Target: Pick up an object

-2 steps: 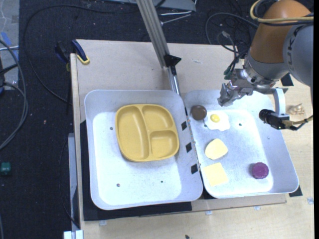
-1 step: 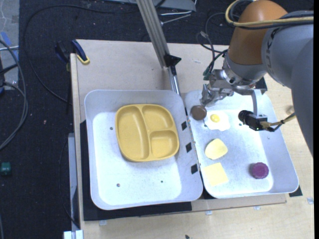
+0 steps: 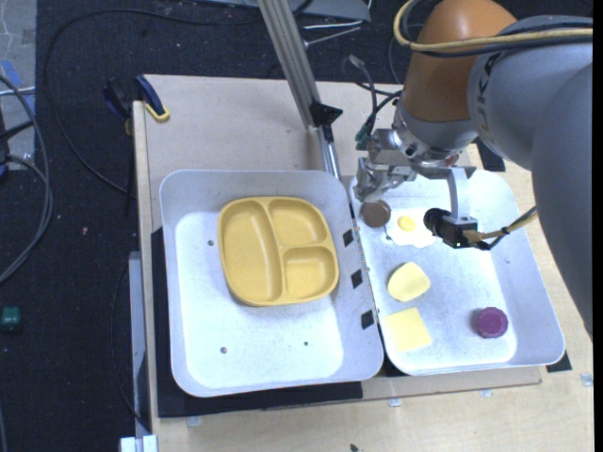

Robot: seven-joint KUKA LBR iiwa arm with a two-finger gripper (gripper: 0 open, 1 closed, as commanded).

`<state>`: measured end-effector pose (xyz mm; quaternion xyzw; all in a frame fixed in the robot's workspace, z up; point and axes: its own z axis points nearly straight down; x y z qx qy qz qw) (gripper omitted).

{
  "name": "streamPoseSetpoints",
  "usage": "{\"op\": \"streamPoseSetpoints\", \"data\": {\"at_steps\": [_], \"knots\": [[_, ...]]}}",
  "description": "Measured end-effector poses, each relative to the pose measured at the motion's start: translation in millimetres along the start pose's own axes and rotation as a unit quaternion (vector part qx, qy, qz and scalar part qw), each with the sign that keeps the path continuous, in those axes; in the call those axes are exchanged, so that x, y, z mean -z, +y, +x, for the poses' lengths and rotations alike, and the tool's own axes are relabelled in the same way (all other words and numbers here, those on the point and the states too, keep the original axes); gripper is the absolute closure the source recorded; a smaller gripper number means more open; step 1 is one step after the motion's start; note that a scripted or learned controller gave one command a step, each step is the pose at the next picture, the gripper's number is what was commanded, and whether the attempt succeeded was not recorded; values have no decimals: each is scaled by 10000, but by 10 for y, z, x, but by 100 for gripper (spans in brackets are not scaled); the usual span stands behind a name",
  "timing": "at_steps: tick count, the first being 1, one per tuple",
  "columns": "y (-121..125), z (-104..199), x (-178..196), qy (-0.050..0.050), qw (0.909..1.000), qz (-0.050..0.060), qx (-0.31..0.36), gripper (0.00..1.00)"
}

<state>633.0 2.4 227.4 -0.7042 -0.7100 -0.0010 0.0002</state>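
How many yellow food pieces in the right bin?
3: fried egg near the tool, rounded yellow piece mid-bin, square cheese slice at the front. The arm may hide more at the back.

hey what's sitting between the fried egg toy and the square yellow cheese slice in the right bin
In the camera view, a rounded pale yellow wedge-shaped piece lies between the white fried egg toy and the flat square yellow cheese slice.
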Motion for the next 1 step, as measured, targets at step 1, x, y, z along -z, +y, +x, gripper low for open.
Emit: {"op": "streamPoseSetpoints", "data": {"at_steps": [1], "knots": [[46, 533, -16, -2, 10000, 0, 1, 100]]}}
